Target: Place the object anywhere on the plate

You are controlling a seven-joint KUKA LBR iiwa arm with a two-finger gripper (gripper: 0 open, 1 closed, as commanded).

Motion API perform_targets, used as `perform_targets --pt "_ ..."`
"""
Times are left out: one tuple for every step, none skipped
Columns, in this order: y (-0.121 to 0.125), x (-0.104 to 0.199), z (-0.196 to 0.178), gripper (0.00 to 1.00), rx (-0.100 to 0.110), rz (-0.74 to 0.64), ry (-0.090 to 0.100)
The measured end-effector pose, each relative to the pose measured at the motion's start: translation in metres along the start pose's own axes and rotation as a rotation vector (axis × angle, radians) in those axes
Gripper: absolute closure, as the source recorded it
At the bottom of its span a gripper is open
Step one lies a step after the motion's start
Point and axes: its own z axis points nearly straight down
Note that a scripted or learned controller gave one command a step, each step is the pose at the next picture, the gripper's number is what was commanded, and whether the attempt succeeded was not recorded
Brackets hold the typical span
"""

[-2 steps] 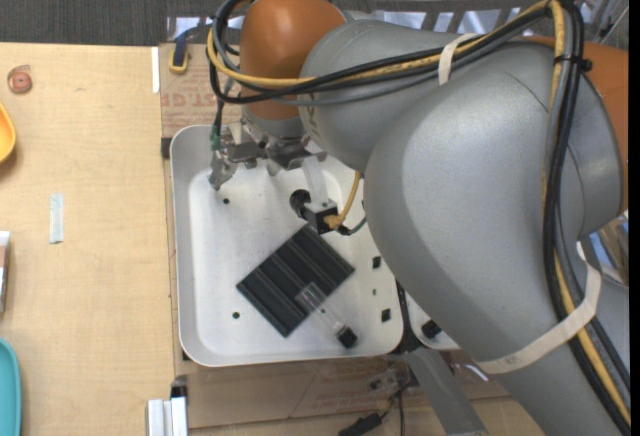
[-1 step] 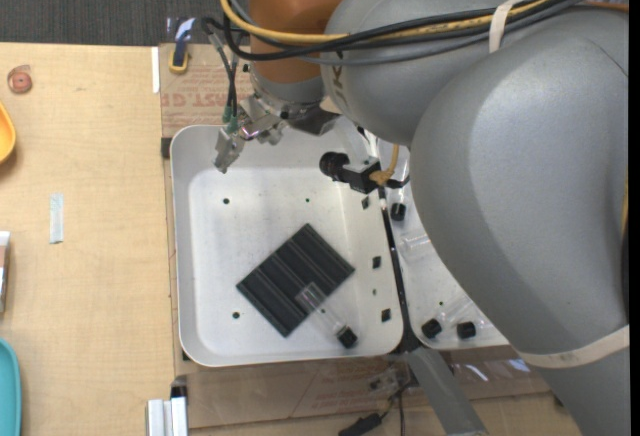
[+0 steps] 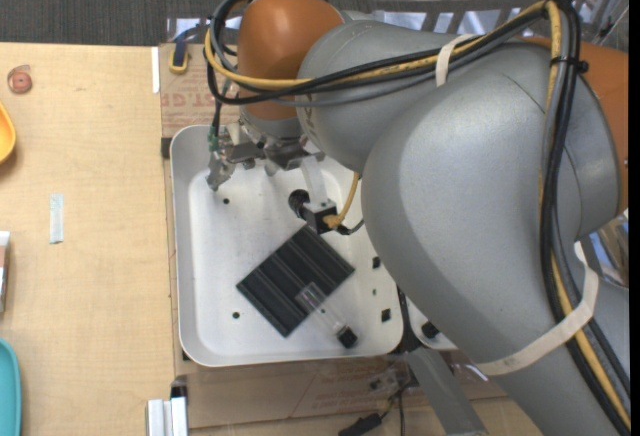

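Observation:
A black ribbed rectangular plate lies tilted in the middle of the white bin. A small clear tube with a black end rests across the plate's lower right corner, its black tip on the bin floor. My gripper hangs below the orange band near the bin's upper left corner, well away from the plate and the tube. Nothing is visible in it. A black cable end dangles just right of it.
The big grey arm covers the right of the view and the bin's right side. On the tan bench to the left lie a small clear piece, a round reddish disc, an orange item and a teal item.

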Motion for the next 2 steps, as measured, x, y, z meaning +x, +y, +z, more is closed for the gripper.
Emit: perform_targets --pt "0.0007 0.0014 -0.0007 0.00 -0.002 0.270 -0.001" --pt "0.0008 0.0009 -0.0011 0.00 -0.002 -0.212 -0.001"
